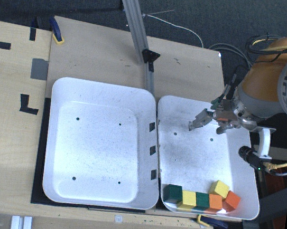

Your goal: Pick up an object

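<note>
Gripper (207,123) hangs over the far end of the right bin (190,155), jaws spread, nothing between them. Targets sit well apart from it: a row of blocks (200,199) packed against that bin's near wall. To pick well, I judge the arm should travel toward the near wall and take an end piece, since the orange block (232,199) and yellow block (221,188) at the row's right end leave a finger more room than the dark green block (173,192) hard by the wall. Left bin (96,141), touching the right bin's left rim, holds no blocks.
</note>
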`<state>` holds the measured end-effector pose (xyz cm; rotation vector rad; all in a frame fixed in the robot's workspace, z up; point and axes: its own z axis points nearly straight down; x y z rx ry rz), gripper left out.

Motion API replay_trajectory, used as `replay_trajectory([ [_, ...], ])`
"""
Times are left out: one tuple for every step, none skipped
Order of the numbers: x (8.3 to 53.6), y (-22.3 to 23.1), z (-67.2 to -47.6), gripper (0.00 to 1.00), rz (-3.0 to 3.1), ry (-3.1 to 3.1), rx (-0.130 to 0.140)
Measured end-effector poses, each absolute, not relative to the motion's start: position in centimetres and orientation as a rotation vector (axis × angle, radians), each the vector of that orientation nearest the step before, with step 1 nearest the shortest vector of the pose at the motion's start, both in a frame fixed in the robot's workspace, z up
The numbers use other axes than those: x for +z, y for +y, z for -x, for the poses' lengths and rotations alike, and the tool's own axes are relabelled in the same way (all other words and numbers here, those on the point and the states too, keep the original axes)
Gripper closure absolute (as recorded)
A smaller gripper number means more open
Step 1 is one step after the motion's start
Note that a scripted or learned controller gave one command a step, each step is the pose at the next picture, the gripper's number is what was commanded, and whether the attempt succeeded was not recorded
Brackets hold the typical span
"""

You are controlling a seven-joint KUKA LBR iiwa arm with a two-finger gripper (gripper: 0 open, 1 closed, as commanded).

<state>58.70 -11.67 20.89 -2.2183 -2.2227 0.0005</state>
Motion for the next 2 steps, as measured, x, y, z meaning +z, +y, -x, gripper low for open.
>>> replay_trajectory([
  [13.8,-16.0,-60.1,0.00,2.221,-2.217,0.010],
  [9.1,-15.4,-51.9,0.00,2.216,-2.211,0.011],
])
